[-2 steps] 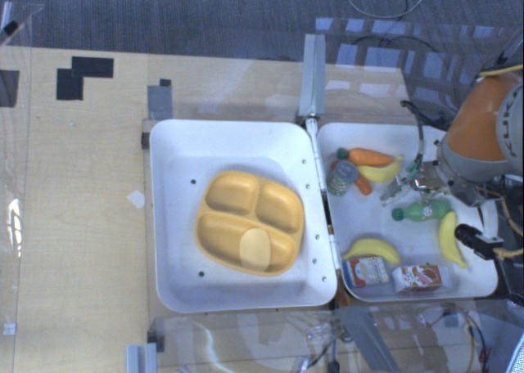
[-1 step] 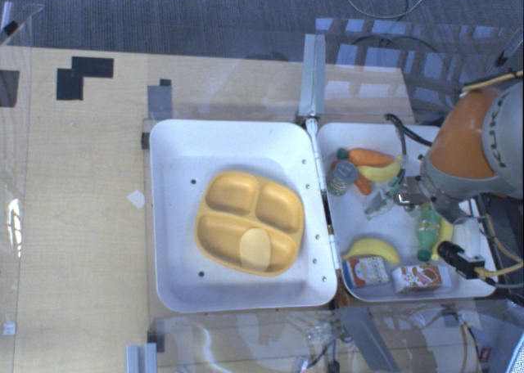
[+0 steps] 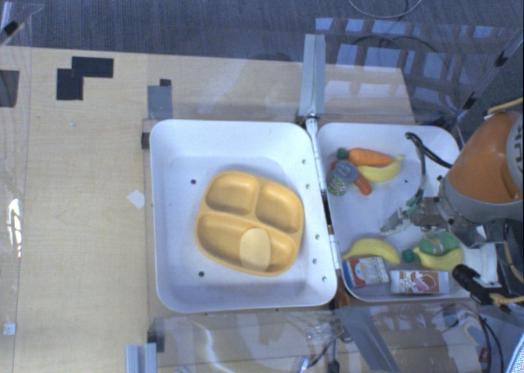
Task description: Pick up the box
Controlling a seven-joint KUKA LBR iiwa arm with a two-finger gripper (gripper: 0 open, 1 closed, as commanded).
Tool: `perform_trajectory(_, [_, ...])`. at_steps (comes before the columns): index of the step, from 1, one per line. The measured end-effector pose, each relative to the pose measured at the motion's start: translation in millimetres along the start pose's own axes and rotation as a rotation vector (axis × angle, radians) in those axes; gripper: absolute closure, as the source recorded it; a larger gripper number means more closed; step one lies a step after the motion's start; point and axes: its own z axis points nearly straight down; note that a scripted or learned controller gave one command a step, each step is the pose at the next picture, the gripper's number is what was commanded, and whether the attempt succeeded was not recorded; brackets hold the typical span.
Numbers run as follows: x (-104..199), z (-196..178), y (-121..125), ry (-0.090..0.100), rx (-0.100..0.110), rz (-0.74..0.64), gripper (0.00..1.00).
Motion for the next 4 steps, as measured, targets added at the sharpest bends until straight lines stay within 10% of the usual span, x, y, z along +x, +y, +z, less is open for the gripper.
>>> perform_trajectory(2, [62.3,5.5,131.4,0.002,0.024,-0.09,0.0])
perform_trajectory(3, [65.1,-8.6,136.6,0.0,0.006,-0.098,1.0])
perform_trajectory(4, [181.3,-95.5,157.4,0.004,0.008,0.081,1.0])
